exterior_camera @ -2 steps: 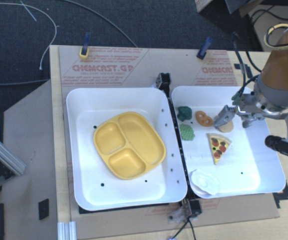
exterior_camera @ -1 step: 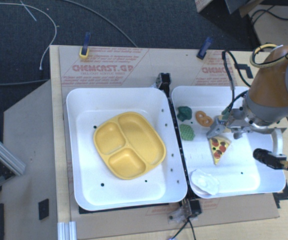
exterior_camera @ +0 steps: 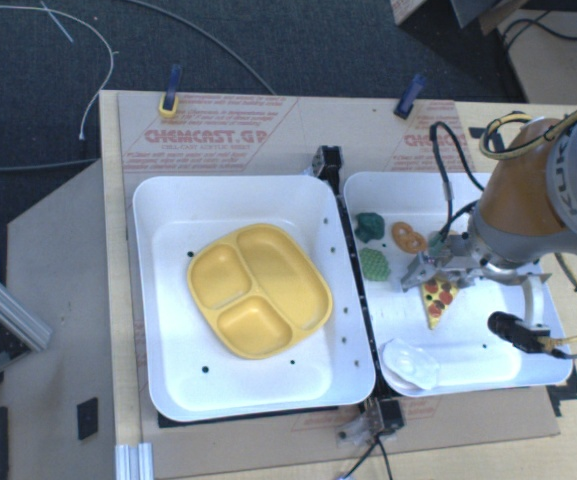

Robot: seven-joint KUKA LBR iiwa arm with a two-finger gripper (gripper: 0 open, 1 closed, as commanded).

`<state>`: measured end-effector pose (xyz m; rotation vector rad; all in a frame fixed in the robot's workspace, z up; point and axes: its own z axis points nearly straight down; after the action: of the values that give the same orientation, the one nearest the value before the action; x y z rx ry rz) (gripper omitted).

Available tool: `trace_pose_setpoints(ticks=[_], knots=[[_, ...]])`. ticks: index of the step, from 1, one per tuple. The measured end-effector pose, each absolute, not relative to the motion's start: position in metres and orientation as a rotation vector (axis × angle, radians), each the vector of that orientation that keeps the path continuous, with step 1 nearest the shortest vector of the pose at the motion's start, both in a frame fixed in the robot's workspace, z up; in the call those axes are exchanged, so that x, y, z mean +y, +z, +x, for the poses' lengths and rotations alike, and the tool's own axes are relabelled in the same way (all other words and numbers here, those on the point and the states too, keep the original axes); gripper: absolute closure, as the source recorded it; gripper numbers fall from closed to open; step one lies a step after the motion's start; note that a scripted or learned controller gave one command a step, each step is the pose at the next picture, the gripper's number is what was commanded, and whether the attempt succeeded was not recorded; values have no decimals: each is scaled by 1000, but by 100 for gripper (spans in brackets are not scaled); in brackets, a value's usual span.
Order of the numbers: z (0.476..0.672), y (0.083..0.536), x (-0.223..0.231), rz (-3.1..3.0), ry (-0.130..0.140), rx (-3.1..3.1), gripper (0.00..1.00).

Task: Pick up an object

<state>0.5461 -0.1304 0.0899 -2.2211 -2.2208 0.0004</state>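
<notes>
The right bin holds several small things. A toy pizza slice, yellow with red dots, lies in its middle, tip toward the front. My gripper hangs directly over the wide end of the slice, and its body hides that edge. An orange-brown pretzel-like piece lies just left of and behind the gripper. A dark green piece and a lighter green piece sit by the bin's left wall.
A clear crumpled cup lies at the right bin's front left corner. The left bin holds a yellow divided plate. Blue clamps pin the cardboard base at the back edge.
</notes>
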Motion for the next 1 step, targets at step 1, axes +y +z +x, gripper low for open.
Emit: trace_pose_setpoints(ticks=[1], knots=[[549, 106, -132, -2231, -7, -2226, 100]])
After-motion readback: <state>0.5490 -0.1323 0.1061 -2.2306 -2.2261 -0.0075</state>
